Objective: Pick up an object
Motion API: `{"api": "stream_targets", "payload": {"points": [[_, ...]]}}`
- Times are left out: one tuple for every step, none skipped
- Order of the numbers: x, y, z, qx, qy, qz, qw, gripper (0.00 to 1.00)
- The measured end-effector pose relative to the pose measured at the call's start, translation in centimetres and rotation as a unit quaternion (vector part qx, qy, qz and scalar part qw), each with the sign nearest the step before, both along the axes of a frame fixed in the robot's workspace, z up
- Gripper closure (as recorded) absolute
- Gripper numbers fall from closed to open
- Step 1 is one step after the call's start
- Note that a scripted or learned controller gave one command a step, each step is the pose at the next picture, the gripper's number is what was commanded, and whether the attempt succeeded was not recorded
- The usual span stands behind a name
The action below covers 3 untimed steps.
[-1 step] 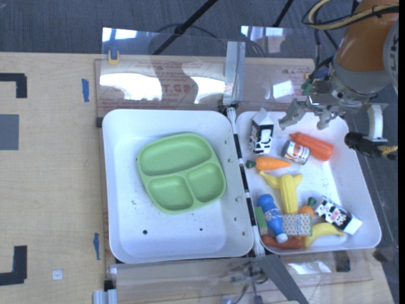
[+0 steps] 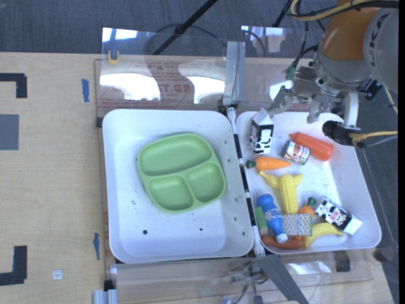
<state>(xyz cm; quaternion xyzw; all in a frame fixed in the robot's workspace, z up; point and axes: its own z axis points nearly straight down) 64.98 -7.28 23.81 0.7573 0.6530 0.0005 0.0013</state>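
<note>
My gripper (image 2: pixel 296 108) hangs over the back edge of the right bin (image 2: pixel 364 189), fingers spread apart with nothing between them. Just below it and to the left stands a small cow-patterned carton (image 2: pixel 261 135). A small can (image 2: pixel 295 151) and a red-orange sausage (image 2: pixel 313 145) lie just below the gripper. Nearer the front are a carrot (image 2: pixel 272 164), a yellow corn cob (image 2: pixel 288 189), a blue bottle (image 2: pixel 271 214), a grey mesh block (image 2: pixel 296 224), a banana (image 2: pixel 324 230) and a second cow-patterned carton (image 2: pixel 336 216).
The left bin (image 2: pixel 120 170) holds a green divided plate (image 2: pixel 180 170). A metal divider post (image 2: pixel 233 75) rises between the bins at the back. Cables and the orange-banded arm (image 2: pixel 354 24) fill the upper right.
</note>
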Motion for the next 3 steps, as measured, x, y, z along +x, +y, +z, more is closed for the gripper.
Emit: {"api": "stream_targets", "payload": {"points": [[-5.2,-4.0,-12.4,-0.0011,-0.005,0.012,0.9999,0.00],[-8.9,-4.4,-15.2,0.0007,0.000,0.070,0.9976,0.00],[-8.8,-4.5,-14.1,-0.0005,-0.003,0.068,0.9977,1.00]]}}
